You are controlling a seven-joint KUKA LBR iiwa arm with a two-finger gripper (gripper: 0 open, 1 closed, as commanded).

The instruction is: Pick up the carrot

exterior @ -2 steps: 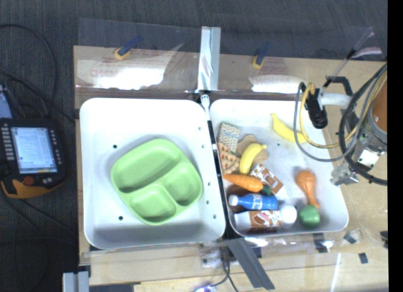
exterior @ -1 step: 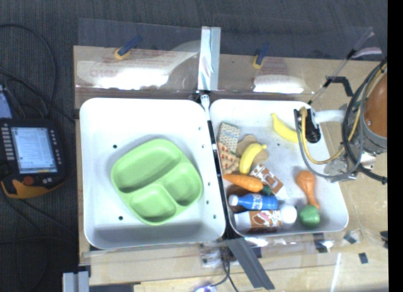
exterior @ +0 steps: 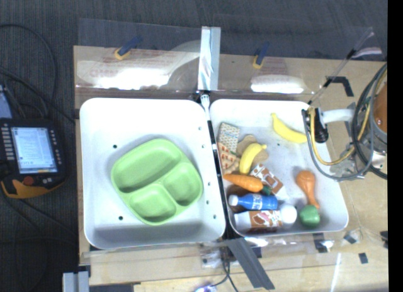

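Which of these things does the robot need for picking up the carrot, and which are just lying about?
Needed: carrot, in the right bin.

Lying about: back banana, middle banana, blue-labelled bottle, green ball, orange drumstick; green plate in the left bin.

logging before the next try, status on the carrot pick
Arm at right bin right edge, away from carrot. Carrot lying in right bin, not gripped. Banana and bottle crowd it.
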